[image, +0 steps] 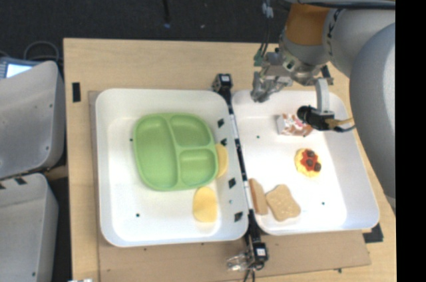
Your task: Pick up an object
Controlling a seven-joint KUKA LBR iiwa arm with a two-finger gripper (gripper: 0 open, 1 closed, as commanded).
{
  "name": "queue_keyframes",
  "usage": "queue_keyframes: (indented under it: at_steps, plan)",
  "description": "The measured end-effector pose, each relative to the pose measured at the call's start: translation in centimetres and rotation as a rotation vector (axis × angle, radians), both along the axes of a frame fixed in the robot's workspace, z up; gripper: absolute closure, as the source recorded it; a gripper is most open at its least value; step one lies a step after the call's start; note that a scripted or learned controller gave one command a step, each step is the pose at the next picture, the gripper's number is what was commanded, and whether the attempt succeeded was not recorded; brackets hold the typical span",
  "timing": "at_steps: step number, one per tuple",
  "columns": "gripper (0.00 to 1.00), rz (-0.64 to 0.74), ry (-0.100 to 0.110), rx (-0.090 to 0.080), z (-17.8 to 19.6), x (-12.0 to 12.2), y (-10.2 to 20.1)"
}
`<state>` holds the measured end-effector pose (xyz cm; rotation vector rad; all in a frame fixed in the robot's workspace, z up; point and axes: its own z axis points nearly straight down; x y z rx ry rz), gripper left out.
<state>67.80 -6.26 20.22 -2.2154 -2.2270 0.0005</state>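
In the camera view my gripper (261, 89) hangs over the far left corner of the right bin (346, 207), with no object seen in it. A small white, red and brown wrapped item (290, 124) lies just right of and nearer than the gripper. Further forward sit a round yellow tart with dark red topping (308, 162), a slice of bread (283, 202) and a brown sausage (257, 196) by the bin's left wall.
The left bin (113, 207) holds a green divided plate (176, 151), a yellow oval piece (205, 203) in front of it, and another yellow piece (222, 158) at the plate's right edge. The arm reaches in from the upper right.
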Motion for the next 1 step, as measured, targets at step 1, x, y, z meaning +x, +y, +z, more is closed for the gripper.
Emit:
queue_keyframes:
  at_steps: [1]
  plan:
    - [1.0,0.001,-0.002,0.001,0.4,0.16,4.29]
